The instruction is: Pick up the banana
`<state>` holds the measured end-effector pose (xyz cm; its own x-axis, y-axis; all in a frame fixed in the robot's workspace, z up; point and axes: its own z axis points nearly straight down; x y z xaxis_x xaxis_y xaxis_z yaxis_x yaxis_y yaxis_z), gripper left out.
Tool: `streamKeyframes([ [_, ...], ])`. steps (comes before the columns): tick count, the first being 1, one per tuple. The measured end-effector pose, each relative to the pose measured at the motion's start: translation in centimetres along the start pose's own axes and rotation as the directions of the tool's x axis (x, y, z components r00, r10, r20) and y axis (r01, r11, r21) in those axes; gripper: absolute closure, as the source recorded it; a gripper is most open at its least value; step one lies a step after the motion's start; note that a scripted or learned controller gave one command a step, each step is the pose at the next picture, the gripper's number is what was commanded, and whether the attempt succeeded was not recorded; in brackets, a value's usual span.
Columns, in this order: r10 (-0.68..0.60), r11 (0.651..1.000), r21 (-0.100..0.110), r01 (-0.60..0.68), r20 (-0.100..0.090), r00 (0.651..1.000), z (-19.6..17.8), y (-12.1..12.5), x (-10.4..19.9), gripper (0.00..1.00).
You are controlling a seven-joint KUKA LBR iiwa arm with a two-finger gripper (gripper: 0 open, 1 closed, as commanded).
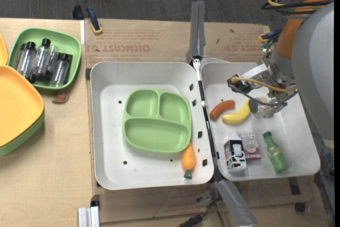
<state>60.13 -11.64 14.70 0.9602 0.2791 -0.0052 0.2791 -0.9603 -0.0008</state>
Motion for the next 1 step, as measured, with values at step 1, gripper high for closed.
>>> streamKeyframes([
  [1, -0.137, 0.991, -0.001, 0.137, -0.001, 0.991, -4.35, -2.89, 0.65, 0.0],
])
